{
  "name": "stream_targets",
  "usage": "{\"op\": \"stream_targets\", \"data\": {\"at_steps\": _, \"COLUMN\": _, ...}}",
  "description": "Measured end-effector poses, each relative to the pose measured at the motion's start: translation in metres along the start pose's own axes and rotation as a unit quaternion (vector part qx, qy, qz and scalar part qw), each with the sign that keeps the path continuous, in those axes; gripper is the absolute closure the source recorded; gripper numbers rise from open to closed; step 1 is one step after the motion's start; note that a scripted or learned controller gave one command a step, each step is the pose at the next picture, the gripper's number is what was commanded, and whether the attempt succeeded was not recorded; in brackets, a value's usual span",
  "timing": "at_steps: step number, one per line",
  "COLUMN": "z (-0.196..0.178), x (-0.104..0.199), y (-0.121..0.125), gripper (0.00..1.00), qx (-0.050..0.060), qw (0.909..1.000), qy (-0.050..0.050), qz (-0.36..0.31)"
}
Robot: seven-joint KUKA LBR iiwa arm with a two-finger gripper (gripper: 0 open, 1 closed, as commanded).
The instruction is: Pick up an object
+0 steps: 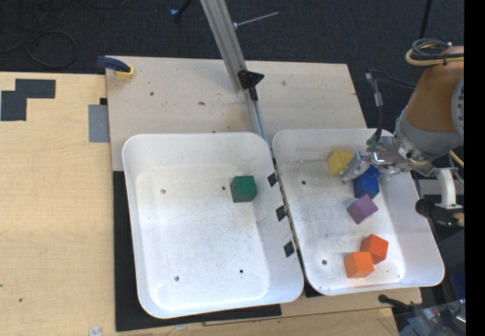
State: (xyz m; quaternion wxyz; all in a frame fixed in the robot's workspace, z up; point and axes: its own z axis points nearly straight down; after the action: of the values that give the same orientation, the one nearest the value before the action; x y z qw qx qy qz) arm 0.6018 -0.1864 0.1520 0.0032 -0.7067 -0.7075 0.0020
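In the right bin (424, 251), my gripper (366, 164) hangs low in the far part, between a yellow block (338, 161) on its left and a blue block (367, 184) just below it. It looks very close to the blue block, but contact is unclear. A purple block (362, 208) lies in front of the blue one. Two orange blocks (375, 246) (358, 264) sit near the front wall. A green cube (243, 189) lies alone in the left bin (151, 251).
A slanted aluminium beam (223, 31) rises behind the bins and ends at a black bracket (249, 79). Black clips (280, 211) line the seam between the bins. A blue and yellow clamp (115, 65) lies at the bench's far left corner.
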Motion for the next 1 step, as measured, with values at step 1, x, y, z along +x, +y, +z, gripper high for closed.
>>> {"op": "stream_targets", "data": {"at_steps": 1, "z": 0.0366, "x": -0.0084, "y": 0.0028, "gripper": 0.0, "qx": -0.008, "qw": 1.0, "qy": -0.004, "qz": 0.0}}
